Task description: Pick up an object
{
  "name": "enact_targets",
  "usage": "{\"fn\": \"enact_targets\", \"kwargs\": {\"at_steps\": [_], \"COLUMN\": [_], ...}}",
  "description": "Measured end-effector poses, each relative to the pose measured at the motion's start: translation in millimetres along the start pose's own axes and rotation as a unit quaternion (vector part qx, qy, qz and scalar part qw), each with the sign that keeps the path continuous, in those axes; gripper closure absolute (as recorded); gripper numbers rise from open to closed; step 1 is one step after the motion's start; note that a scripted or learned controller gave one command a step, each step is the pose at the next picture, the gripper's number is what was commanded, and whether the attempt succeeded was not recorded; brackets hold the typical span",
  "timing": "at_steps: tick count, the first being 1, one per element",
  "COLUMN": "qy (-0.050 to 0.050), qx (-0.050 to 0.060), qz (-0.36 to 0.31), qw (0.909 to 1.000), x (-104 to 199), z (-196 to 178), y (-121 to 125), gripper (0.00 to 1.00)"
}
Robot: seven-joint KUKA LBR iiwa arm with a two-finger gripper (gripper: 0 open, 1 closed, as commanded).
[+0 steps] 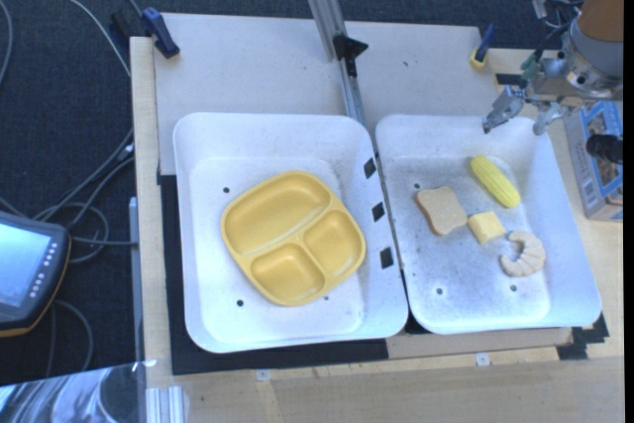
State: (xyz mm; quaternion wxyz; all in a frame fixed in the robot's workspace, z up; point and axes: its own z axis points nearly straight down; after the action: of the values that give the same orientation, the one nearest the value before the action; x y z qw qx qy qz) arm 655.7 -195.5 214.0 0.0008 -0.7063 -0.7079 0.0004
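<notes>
1. Corn (493, 180) lies untouched in the right bin (565, 282), at its far side, beside bread (441, 210).
2. The end effector (519, 112) is held apart and empty, above the bin's far rim.
3. Descent, grasp and lift are judged outstanding.

No text, label, brand or number can be read; a blue printed box (598, 163) at the bench's (258, 64) right edge carries markings too small and blurred to make out.
</notes>
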Motion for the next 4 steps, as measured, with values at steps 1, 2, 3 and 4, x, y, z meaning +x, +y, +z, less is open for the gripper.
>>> {"fn": "enact_targets", "kwargs": {"at_steps": [1, 2, 3, 4], "qy": [0.000, 0.000, 0.001, 0.000], "qx": [0.000, 0.003, 0.002, 0.001], "qz": [0.000, 0.001, 0.000, 0.000], "qw": [1.0000, 1.0000, 1.0000, 1.0000], "x": [-0.3, -7.4, -1.5, -0.8], "z": [-0.1, 59.4, 103.6, 122.2], "y": [-0.1, -3.7, -7.4, -7.4], "gripper": [0.00, 0.00, 0.00, 0.00]}}
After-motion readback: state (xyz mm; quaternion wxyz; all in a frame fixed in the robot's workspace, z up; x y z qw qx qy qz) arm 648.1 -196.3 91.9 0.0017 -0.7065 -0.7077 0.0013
